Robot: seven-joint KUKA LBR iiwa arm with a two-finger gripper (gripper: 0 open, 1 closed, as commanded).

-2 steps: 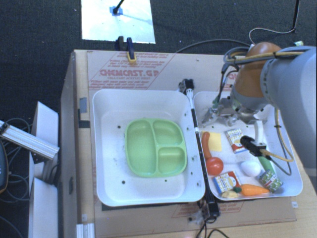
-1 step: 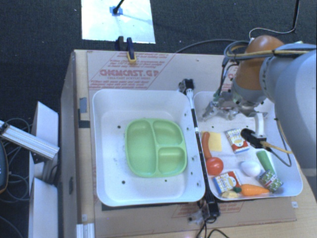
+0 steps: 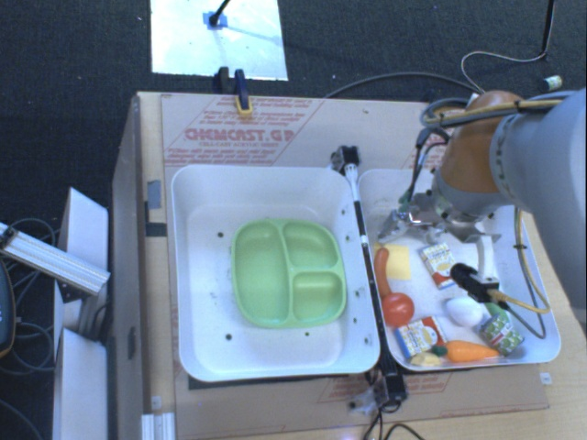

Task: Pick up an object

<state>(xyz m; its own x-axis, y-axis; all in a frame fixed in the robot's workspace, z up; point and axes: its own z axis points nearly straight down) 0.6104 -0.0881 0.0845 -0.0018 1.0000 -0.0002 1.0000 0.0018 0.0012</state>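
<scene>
The right bin [image 3: 541, 337] holds several toy foods: a yellow cheese block [image 3: 397, 262], a red tomato [image 3: 397, 308], an orange-red sausage-like piece [image 3: 381, 269], two small cartons [image 3: 437, 262] [image 3: 420, 335], a white egg [image 3: 463, 312], a carrot [image 3: 472, 350] and a green can [image 3: 503, 331]. My gripper [image 3: 408, 221] hangs low over the far left part of this bin, just beyond the cheese block. Nothing can be seen held in it.
A green divided plate [image 3: 286, 273] lies in the left bin [image 3: 202, 246]. A black rail [image 3: 359, 236] runs between the two bins. My arm [image 3: 514, 154] crosses over the right bin's far side. Cables trail over its right rim.
</scene>
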